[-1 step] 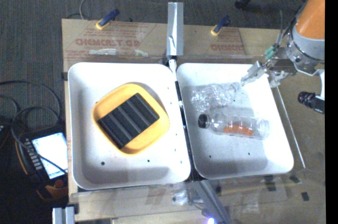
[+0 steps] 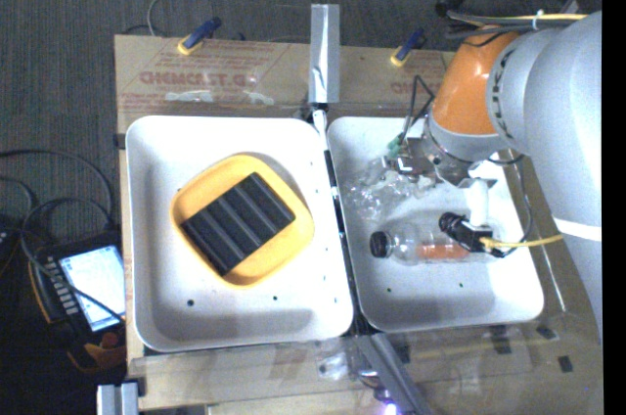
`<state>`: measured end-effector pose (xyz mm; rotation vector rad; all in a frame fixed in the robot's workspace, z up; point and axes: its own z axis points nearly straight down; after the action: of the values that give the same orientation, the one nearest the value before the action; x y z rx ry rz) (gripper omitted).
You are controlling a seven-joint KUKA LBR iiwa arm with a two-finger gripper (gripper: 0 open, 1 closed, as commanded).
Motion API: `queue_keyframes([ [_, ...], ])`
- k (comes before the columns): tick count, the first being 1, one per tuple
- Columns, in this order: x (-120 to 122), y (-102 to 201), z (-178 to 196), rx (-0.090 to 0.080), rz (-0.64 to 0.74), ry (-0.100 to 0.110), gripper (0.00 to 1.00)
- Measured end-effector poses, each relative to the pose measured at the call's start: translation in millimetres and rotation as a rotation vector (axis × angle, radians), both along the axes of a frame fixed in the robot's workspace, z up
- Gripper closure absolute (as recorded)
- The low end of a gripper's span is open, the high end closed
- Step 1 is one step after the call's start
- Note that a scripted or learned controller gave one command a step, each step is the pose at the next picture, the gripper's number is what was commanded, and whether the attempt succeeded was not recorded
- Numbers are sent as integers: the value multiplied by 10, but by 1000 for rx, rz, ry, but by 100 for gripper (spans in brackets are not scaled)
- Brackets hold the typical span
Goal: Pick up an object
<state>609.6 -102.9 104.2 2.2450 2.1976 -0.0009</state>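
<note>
Nothing is lifted yet: the clear bottle lies in the right bin; the jaws' state cannot be told.

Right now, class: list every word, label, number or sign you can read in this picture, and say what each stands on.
Red printing on the cardboard sheet behind the bins: mirrored and faded, not readable.
Lit screen of the handheld device on the floor: too small to read.
Clear bottle in the right-hand bin: no readable label.
</note>
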Motion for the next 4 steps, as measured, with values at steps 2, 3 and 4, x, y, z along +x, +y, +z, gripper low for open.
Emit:
queue_keyframes([
  [2,204,-69,-1,-1,43,-1,100],
  [3,203,-86,8,-3,41,-1,0],
  [4,203,-71,95,-1,43,-1,100],
])
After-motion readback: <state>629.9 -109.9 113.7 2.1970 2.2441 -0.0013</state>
